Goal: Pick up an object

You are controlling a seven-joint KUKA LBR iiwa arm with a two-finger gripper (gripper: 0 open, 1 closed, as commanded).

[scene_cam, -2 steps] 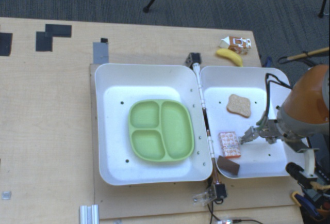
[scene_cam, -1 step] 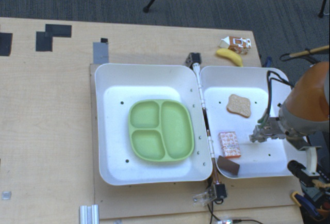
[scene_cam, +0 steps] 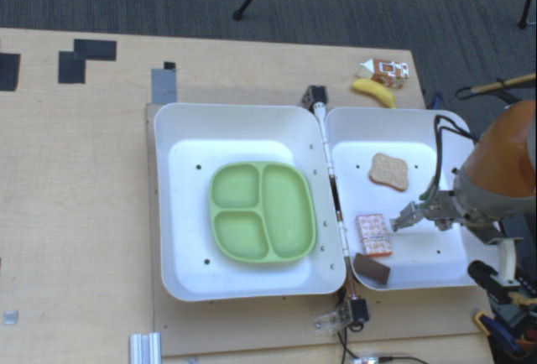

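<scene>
The right bin [scene_cam: 419,129] holds a slice of bread [scene_cam: 389,171] near its middle, a small red and white box [scene_cam: 373,234] at its front left, and a dark brown block [scene_cam: 373,270] in the front left corner. My gripper [scene_cam: 406,217] hangs low over the bin floor, just right of the box and in front of the bread. It points left toward the box, and nothing is seen in its grasp. The grey arm with its orange band [scene_cam: 508,157] reaches in from the right.
A green divided plate [scene_cam: 262,212] lies in the left bin [scene_cam: 180,186]. A banana [scene_cam: 372,91] and a small carton [scene_cam: 386,69] lie on the bench behind the right bin. Cables [scene_cam: 445,144] run along the right bin's right side.
</scene>
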